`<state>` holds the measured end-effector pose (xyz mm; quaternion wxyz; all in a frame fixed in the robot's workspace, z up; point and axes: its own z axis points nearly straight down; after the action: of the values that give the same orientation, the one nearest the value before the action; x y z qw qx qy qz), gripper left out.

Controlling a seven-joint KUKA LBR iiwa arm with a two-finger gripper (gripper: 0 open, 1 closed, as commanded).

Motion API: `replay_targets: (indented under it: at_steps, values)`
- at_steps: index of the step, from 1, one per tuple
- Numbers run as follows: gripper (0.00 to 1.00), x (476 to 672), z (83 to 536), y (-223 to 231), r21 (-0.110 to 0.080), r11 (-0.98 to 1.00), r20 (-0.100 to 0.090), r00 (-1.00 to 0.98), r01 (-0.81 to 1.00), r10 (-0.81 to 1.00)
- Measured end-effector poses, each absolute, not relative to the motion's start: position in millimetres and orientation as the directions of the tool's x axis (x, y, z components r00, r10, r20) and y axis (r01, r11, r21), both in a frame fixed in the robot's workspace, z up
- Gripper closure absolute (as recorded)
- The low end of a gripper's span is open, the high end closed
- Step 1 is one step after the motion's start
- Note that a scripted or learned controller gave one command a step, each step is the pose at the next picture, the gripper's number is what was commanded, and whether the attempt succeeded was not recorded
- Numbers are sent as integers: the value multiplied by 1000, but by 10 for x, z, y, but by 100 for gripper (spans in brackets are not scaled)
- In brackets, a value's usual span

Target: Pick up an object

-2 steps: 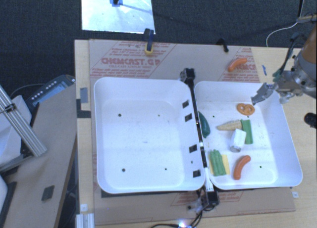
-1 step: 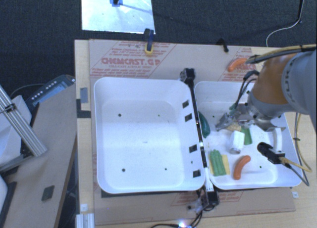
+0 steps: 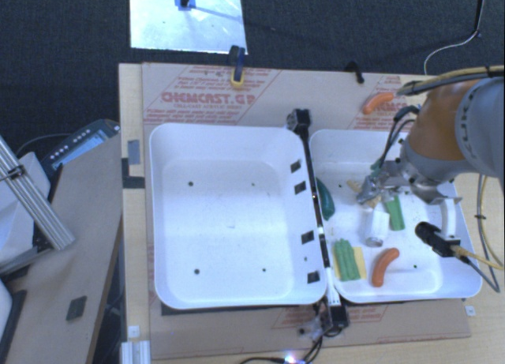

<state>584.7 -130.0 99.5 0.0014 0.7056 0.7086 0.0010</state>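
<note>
Green block point(image 3: 394, 214) lies just beside our gripper point(image 3: 371, 190); we cannot tell its state, descent comes next.

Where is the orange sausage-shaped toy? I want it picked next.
The orange toy lies in the right bin, near its front edge, right of the green and yellow sponge.
</note>
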Motion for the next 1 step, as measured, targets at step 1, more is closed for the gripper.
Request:
replay_targets:
  at_steps: [1]
  values:
    - [100,6095,1000,-967,4,8,0,-8,1000,1000]
